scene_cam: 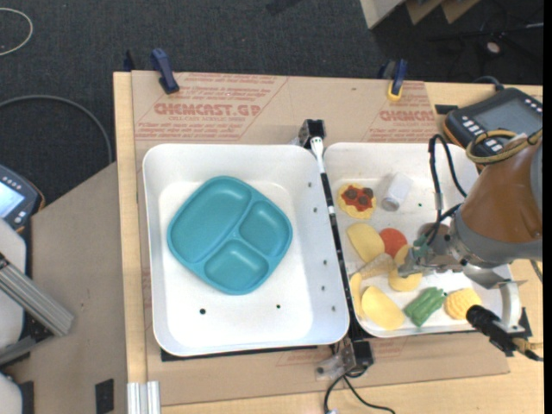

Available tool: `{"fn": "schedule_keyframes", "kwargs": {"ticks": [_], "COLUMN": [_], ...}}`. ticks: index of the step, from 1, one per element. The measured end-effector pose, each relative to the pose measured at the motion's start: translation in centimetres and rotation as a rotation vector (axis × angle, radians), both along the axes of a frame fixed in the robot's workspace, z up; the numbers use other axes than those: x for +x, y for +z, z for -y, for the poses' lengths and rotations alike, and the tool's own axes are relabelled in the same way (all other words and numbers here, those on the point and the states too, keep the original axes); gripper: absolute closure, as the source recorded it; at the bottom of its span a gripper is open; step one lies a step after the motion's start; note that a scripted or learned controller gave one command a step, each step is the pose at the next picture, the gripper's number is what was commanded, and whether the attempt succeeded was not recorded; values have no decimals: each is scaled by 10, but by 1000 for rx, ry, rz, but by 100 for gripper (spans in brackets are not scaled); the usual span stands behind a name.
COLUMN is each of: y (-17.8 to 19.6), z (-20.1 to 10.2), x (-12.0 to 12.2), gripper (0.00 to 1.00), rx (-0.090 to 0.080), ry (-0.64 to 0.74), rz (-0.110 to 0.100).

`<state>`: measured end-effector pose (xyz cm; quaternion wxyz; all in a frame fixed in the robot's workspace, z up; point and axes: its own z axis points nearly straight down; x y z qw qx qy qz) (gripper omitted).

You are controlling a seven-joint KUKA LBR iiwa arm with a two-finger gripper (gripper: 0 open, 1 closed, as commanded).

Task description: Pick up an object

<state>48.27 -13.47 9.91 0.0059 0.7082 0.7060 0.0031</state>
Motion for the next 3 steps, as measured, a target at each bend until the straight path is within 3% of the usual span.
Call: {"fn": "schedule_keyframes", "kwargs": {"ticks": [1, 2, 3], "y": [91, 85, 228], "z": [-110, -175, -140], "x": [-1, 38, 80], "gripper": [100, 100, 100], "rx": [8, 5, 2], "ry": [17, 11, 3], "rz": [-3, -10, 8]}}
